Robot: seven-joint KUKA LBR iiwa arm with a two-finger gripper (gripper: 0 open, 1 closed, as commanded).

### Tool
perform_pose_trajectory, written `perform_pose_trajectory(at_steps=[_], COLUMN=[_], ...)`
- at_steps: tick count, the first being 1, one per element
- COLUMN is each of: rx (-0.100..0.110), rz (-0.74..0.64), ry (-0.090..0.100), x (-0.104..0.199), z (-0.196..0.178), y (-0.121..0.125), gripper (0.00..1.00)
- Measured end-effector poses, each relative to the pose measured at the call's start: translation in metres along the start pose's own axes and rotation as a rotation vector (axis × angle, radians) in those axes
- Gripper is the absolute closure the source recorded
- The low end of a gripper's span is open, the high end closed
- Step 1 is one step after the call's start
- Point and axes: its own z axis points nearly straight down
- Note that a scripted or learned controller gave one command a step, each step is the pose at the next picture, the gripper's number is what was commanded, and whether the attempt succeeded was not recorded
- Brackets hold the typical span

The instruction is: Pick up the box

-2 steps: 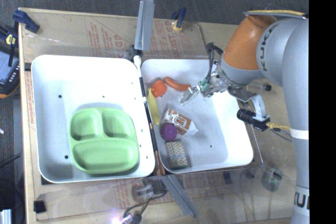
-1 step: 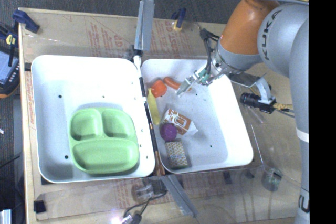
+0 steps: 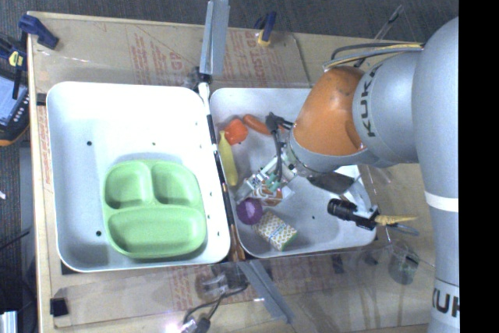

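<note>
- The box (image 3: pixel 277 231) — one, small, with a chequered pale green and yellow face — lies flat in the right bin (image 3: pixel 312 244), close to its near wall. Its long axis runs on a slant, from far-left to near-right.
- Just beyond the box, towards the left, sits one round purple thing (image 3: pixel 249 210), near the box but apart from it.
- The gripper (image 3: pixel 269 183) hangs over the middle of the right bin, just past the purple thing and not on the box. Whether the pincer is apart or together cannot be told; small coloured bits show at its tip, too blurred to name.
- One long yellow thing (image 3: pixel 228 158) lies along the right bin's left wall.
- Farther back are two orange-red things: a rounder one (image 3: pixel 236 131) and a longer one (image 3: pixel 256 123), side by side.
- The left bin (image 3: pixel 86 113) holds one green tray (image 3: pixel 154 209) with three compartments, set towards its near side.
- The arm (image 3: pixel 335 121) covers the right bin's far right part.
</note>
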Motion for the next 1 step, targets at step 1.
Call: perform_pose_trajectory(at_steps=[1], rx=[0.000], rz=[-0.004], ry=[-0.001], x=[-0.0005], z=[-0.0100], y=[0.0006], gripper=[1.00])
